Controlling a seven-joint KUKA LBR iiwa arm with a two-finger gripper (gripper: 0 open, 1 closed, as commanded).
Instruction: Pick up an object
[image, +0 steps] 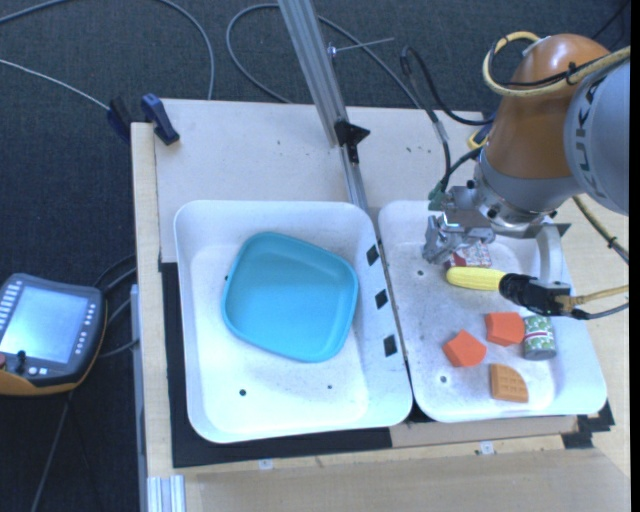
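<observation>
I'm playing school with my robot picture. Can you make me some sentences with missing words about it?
1. The big plate in the left bin is the colour ____.
2. The gripper is above the ____ bin.
3. The corn cob is the colour ____.
4. The number of orange pieces in the right bin is ____.

Missing words: blue; right; yellow; three
</observation>
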